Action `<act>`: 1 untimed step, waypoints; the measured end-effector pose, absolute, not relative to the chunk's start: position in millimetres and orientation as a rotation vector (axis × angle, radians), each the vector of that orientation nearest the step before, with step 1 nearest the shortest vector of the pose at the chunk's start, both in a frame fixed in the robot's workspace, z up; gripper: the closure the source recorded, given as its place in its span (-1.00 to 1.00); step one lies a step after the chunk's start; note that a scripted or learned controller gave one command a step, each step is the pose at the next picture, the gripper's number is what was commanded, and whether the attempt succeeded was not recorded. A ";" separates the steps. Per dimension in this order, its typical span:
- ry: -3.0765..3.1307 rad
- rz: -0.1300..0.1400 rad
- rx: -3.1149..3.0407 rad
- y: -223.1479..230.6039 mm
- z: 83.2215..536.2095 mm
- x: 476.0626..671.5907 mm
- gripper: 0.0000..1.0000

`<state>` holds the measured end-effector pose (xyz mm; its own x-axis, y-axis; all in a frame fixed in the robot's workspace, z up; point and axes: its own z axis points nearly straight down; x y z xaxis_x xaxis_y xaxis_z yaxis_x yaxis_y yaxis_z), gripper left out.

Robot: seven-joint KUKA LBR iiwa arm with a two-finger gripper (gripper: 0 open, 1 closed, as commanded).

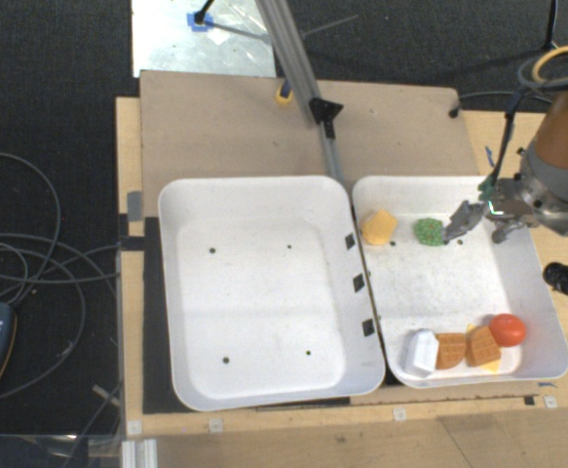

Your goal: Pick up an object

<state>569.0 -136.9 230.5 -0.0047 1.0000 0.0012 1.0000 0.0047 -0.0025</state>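
Your gripper (471,220) sits over the upper part of the right white bin (547,291), reaching in from the right. I can't tell the claw's state at this resolution, and nothing is visible between the tips.

Nearest candidate: the small green knobbly lump (429,231), just to the claw's left in the view, close to touching one dark fingertip. It's roundish, no clear long axis, so approach angle shouldn't matter much. You'd need a short shift left, then down.

The yellow rounded block (379,227) lies further left along the same line, near the bin's left wall.

Count in the right bin:
- 1 green lump
- 1 yellow block
- 1 white boxy piece (420,351)
- 2 orange waffle-like squares (467,348), side by side
- 1 red ball (507,330)

The last four cluster along the near rim, well apart from the claw. The left white bin (181,213) is not where your pick is.
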 end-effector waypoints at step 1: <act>-2.226 -0.002 -2.218 -137.1 232.7 569.8 -1.00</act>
